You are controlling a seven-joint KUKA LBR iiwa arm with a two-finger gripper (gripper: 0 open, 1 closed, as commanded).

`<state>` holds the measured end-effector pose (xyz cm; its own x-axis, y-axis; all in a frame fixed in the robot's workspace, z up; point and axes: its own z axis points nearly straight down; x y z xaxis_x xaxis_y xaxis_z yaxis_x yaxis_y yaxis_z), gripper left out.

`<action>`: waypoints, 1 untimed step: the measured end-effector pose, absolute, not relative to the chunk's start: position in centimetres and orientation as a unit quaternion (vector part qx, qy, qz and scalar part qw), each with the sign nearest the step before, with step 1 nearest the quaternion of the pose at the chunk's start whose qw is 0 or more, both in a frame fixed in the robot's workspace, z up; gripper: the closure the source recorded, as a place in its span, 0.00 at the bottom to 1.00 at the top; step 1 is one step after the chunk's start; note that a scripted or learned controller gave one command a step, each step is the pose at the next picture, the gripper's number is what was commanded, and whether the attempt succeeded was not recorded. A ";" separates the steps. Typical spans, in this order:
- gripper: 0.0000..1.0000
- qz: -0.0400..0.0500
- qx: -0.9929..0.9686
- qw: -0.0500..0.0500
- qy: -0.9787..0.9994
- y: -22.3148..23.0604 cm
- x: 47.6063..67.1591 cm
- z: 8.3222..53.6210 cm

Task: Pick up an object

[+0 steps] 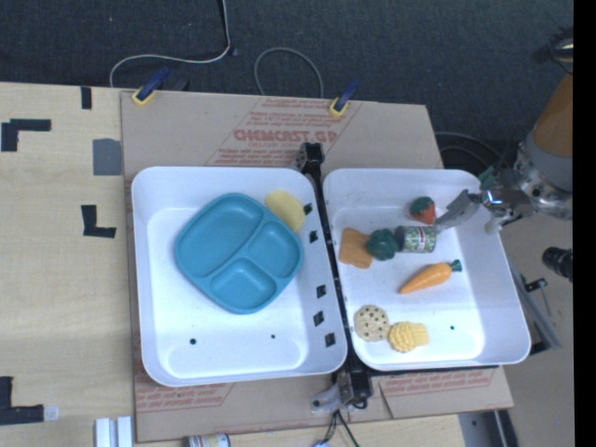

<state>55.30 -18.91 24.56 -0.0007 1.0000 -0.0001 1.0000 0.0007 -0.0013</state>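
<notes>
Right bin (498, 287): seven toy foods; left bin (149, 277): two. Pincer (456, 210) state unclear.

left bin (149, 250): divided tray (239, 251) | right bin (494, 287): carrot (426, 277), cookie (371, 321)

Fixed overhead camera, slanted down on both bins (149, 250)

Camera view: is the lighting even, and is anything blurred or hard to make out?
Camera view: lighting even, shadows soft, no harsh glare on the white bins; the blue tray and carrot read sharp; the gripper at the right looks soft and indistinct.
</notes>
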 end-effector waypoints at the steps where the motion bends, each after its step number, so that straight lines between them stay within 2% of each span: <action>1: 0.00 0.001 -0.706 0.001 -0.709 -17.4 62.4 17.1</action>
